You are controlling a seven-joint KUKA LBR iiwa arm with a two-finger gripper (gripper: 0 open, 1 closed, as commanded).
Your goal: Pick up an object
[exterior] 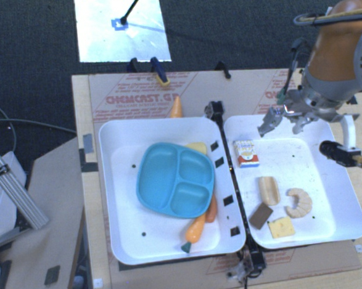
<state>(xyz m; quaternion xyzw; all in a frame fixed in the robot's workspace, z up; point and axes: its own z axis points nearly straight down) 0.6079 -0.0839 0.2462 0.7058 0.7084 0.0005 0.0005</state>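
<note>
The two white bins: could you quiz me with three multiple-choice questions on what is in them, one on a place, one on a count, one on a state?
1. Where does the blue divided plate lie?
A. in the left bin
B. in the right bin
C. on the bench outside both bins

2. How many things lie in the right bin?
A. two
B. five
C. eight

3. How does the gripper stand?
A. shut on the croissant
B. holding nothing, above the right bin's far rim
C. pressed on the plate

Answers:
1 A, the plate covers the middle of the left bin.
2 B, a small carton, a bread roll, the croissant, a brown piece and a yellow piece.
3 B, nothing shows between its fingers, and the things lie apart from it.
</note>
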